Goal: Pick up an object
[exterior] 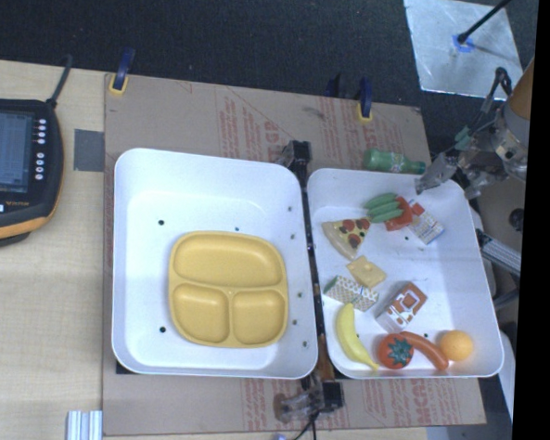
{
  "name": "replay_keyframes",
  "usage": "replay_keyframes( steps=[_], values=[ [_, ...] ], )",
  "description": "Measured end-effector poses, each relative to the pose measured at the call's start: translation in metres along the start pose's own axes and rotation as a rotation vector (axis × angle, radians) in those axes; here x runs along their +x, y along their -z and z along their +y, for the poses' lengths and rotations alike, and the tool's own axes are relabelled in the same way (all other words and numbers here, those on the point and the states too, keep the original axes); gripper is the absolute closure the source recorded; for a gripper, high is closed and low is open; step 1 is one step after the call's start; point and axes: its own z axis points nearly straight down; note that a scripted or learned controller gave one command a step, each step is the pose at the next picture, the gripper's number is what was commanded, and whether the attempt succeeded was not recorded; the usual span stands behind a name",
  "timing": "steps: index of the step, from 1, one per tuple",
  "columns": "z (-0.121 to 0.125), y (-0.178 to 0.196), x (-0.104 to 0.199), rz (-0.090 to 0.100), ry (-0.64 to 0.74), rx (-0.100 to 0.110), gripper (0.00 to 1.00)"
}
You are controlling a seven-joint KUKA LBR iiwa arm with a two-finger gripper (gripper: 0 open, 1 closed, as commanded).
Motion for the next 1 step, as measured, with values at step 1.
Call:
replay_keyframes(
  steps=[1],
  values=[
    [0.0019,-0.0935,-0.0045,0.001,-0.002,-0.008,0.0]
  ],
)
